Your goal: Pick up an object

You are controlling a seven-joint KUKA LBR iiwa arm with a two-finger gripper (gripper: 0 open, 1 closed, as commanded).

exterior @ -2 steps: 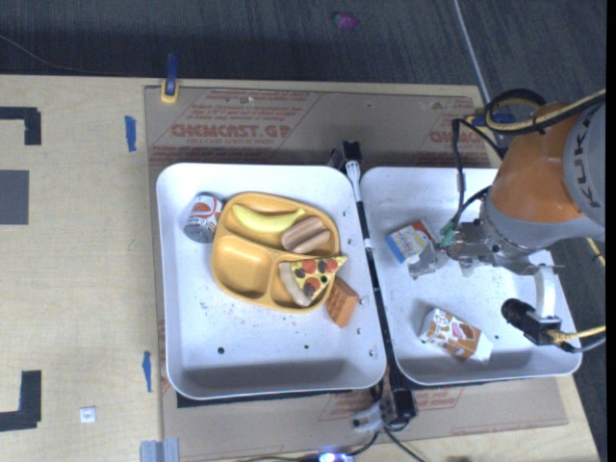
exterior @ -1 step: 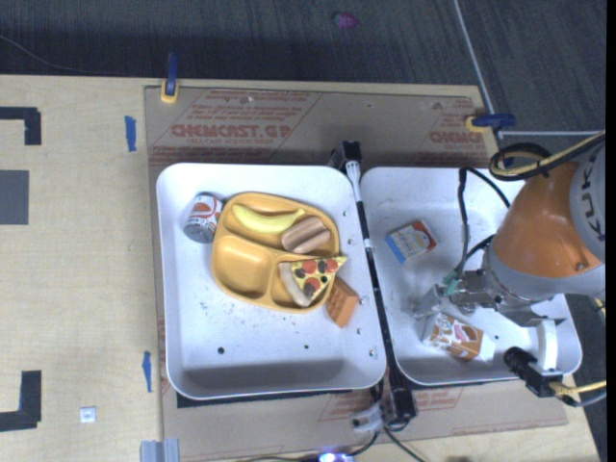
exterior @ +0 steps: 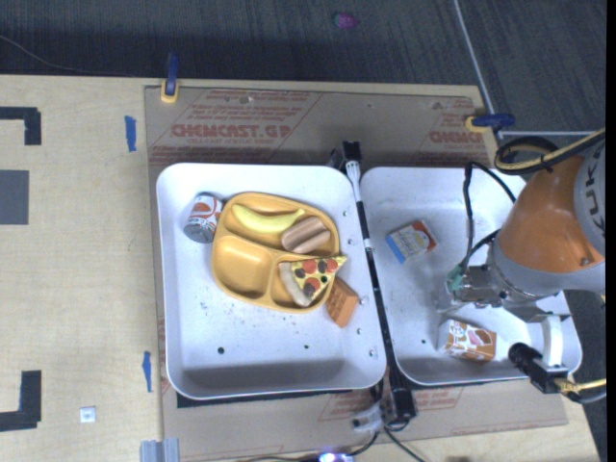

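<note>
Even, fairly bright overhead light. Soft shadows inside the white bins (exterior: 183, 354). Image slightly soft and grainy overall

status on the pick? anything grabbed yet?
Done: the arm is over the right bin. In hand: nothing visibly held; the wrist hangs just above the small orange carton, which lies on the bin floor. The blue-and-white packet also lies loose. Left: grasp and lift. The yellow food tray sits untouched in the left bin.
</note>
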